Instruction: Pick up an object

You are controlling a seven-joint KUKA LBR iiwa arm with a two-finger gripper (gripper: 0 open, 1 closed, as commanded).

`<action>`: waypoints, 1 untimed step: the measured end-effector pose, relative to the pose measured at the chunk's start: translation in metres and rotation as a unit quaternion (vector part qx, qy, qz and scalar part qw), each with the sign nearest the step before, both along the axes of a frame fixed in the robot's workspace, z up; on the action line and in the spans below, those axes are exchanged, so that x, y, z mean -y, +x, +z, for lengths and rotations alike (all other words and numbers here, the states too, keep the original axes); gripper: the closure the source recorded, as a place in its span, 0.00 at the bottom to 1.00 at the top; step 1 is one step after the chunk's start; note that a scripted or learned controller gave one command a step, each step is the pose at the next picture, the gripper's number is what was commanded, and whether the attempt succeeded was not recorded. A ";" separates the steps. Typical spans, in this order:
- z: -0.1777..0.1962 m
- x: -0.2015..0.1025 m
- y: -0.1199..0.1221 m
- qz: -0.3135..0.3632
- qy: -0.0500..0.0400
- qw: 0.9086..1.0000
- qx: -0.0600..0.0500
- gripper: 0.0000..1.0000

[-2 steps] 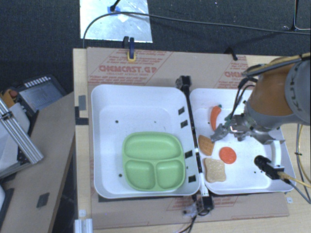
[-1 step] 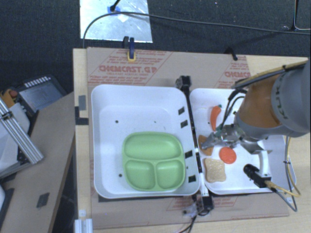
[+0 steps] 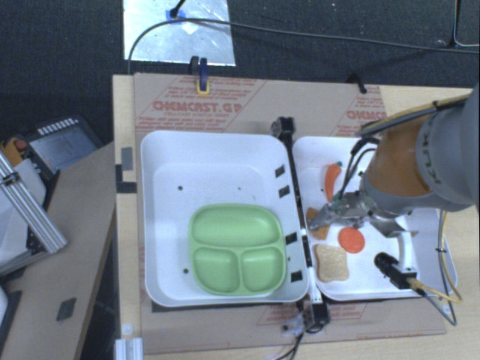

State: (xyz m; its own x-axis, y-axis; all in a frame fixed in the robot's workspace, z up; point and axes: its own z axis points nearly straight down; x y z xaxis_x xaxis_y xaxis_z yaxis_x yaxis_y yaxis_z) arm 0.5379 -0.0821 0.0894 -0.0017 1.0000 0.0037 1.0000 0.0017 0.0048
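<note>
A green divided plate [image 3: 236,247] is seen in the left bin [image 3: 161,156]. In the right bin [image 3: 315,152], the gripper [image 3: 321,217] is positioned beside a carrot [image 3: 331,178], above a red disc [image 3: 351,239] and a bread slice [image 3: 331,262].

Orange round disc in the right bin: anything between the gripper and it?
Nothing visible. The gripper hangs over the right white bin, just left of and above the flat orange round disc. The tan bread-like slice lies below the disc, off that line.
</note>
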 end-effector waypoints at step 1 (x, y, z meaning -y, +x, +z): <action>0.013 -0.002 0.003 0.001 0.001 1.000 0.005 1.00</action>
